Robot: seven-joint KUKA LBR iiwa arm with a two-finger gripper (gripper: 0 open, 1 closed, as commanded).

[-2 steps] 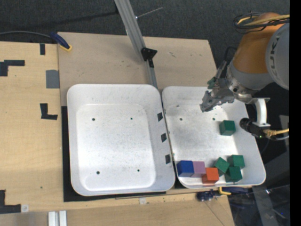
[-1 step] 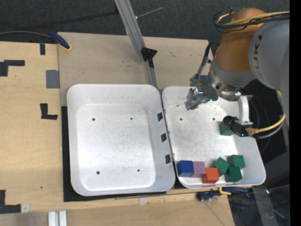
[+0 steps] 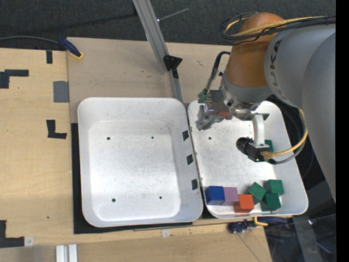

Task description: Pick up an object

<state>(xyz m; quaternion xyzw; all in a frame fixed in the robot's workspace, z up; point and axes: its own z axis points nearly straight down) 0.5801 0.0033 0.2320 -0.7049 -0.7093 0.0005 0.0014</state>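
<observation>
So our end effector (image 3: 210, 113) is hovering at the far end of the right bin (image 3: 289, 146), and honestly we can't tell how it's set. The blocks, blue (image 3: 215, 194), purple (image 3: 230, 194), orange (image 3: 245, 202) and green (image 3: 266, 194), are bunched at the near wall, well apart from it. Packed that tight, we'd probably knock a neighbour or clip the rim.

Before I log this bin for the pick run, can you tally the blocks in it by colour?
Blue block: 1
Lilac block: 1
Orange block: 1
Green blocks: 3
Total: 6, all clustered at the near end of the right bin.
</observation>
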